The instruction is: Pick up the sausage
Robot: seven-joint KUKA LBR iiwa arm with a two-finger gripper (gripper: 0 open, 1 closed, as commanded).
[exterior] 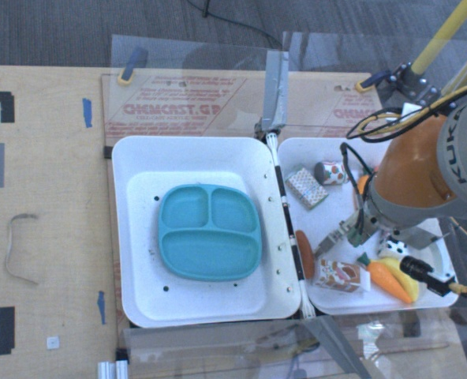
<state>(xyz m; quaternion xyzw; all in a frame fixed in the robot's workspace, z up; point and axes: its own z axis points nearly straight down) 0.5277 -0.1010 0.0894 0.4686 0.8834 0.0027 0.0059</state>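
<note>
The reddish-brown sausage [304, 253] lies by the right white bin's [328, 298] left wall, just beside the hand [338, 238], whose grip I cannot tell.

Arm [423, 164] cut off by right edge, hiding part of right bin [328, 302]. Gripper [352, 235] fingers too small to judge. Carrot [391, 279] partly overlapped by banana [411, 279].

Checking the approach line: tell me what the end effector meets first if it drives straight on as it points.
Likely the sausage: the end effector points down-left at it, though depth is unclear from above.
</note>
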